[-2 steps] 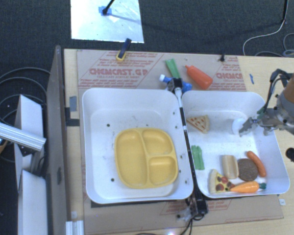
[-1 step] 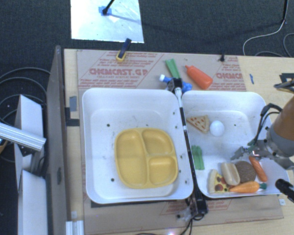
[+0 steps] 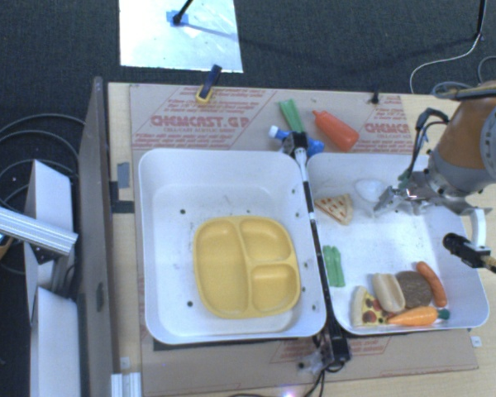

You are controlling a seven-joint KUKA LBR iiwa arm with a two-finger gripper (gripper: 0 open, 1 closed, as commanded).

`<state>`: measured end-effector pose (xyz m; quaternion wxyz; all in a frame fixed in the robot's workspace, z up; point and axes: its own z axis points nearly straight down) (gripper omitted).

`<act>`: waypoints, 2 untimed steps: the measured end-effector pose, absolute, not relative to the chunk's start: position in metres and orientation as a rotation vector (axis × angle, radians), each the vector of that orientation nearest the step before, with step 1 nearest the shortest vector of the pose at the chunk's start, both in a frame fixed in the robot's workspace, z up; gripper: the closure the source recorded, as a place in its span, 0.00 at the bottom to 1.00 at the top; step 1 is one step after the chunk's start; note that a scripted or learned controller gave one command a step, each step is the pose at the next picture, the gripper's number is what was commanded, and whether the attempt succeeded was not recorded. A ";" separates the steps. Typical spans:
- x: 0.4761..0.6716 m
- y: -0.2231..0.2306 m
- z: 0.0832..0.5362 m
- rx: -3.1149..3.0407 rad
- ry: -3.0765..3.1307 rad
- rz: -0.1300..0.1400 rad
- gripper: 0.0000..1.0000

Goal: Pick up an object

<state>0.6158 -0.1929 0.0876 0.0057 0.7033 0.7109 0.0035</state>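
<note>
My gripper [image 3: 401, 197] hangs low over the upper part of the right bin [image 3: 479, 304], under the grey arm with its orange band [image 3: 471, 135]. Just left of it lies a clear whitish object [image 3: 368, 190], and further left a tan wedge of toy food [image 3: 339, 208]. Along the bin's front edge sit a pizza slice [image 3: 366, 307], a hot dog bun [image 3: 388, 291], a brown patty [image 3: 413, 288], a sausage [image 3: 431, 282] and a carrot [image 3: 413, 316]. A green piece [image 3: 333, 265] lies by the left wall. Nothing is seen held.
The left bin [image 3: 161, 222] holds a yellow divided tray [image 3: 246, 265]. Behind the bins, on the cardboard, lie an orange bottle shape [image 3: 336, 131], a green stick [image 3: 291, 114] and a blue clip [image 3: 296, 143]. A black camera part [image 3: 467, 251] overhangs the right bin's edge.
</note>
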 end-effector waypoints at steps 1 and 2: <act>0.552 -0.208 0.129 2.223 2.220 -0.001 0.00; 0.496 -0.198 0.119 2.225 2.223 -0.002 0.00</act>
